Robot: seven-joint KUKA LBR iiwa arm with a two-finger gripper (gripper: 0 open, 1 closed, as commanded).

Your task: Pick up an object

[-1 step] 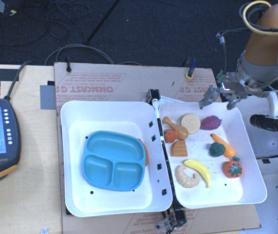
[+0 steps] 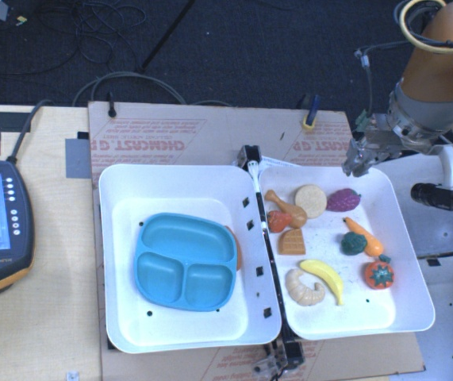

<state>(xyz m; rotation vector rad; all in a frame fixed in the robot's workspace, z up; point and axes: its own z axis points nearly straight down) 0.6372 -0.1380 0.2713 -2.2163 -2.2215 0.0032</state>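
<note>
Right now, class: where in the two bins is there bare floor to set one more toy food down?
Right bin: bare strip along the near wall, below the banana and tomato. Its middle is crowded. Left bin: margins around the blue tray.

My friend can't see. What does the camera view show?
A robot gripper hovers over the back edge of the right bin, which holds toy foods including a banana and tomato. The left bin holds a blue divided plate.

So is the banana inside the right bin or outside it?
Inside. The banana lies flat on the floor of the right bin, beside the shrimp, well within its white rim.
</note>
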